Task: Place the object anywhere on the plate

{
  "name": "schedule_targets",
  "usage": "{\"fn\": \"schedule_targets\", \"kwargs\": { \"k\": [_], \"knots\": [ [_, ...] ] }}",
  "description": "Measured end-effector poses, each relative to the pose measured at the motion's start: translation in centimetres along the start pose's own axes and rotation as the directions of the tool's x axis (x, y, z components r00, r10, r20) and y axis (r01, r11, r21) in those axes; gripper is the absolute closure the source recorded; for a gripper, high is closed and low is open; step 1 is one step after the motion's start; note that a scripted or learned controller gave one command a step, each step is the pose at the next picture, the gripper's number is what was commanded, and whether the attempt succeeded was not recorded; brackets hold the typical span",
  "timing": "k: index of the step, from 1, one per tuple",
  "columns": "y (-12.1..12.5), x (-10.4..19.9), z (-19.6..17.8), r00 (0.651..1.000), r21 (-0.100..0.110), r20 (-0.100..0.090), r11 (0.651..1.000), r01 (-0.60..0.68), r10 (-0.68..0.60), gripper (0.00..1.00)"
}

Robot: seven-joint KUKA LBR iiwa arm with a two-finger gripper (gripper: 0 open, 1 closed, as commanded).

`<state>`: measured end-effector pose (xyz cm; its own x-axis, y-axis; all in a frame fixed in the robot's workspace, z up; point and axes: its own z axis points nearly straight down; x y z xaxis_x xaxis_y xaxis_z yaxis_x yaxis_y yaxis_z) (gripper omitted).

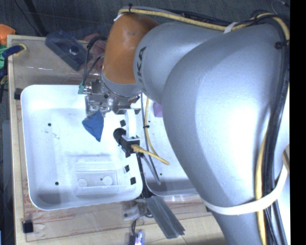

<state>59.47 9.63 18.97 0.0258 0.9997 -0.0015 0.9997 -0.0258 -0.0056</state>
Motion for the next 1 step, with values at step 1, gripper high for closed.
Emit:
{"fn": "schedule_targets", "kwargs": {
  "k": [1],
  "knots": [
    [-2.06, 8.15, 0.78, 0.999, 0.002, 0.001, 0.999, 0.036, -0.036, 1.0]
  ]
}}
